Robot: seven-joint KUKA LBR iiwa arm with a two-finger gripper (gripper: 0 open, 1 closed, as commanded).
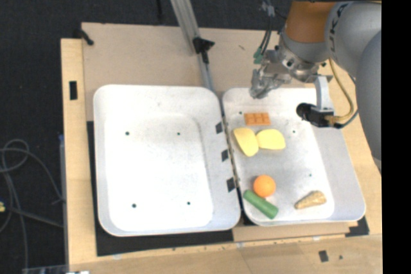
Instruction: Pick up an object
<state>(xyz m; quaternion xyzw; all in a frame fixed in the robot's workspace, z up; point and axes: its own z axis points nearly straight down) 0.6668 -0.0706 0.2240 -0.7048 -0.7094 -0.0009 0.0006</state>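
Arm enters from the right of the frame, orange band up top; end effector (260,88) sits at the upper edge of the right bin (334,157), just above the orange waffle-like tile (257,119). Can't tell its state from this slant, the tip is a small grey blur, and nothing is visibly in it. Left bin (154,157) takes the centre-left of the frame. All candidates are in the right bin: the tile near the top, two yellow pieces (245,141) (271,139) touching side by side just below it, an orange ball (264,185) lower down, a green cylinder (260,205) touching the ball's lower side at the bin's bottom-left corner, and a tan wedge (310,200) alone at lower right. Likely toy food, so I'd judge everything light and rigid, nothing fragile. Tile is nearest but lies flat, so hard to get under; edges only. Ball will probably roll and slip out of a pinch. The yellow pair is crowded; closing on one may shove the other. Best bet looks like the tan wedge: isolated, clear room on both sides, grip across its narrow width. Green cylinder second choice, across the diameter, but ball and bin wall crowd it.
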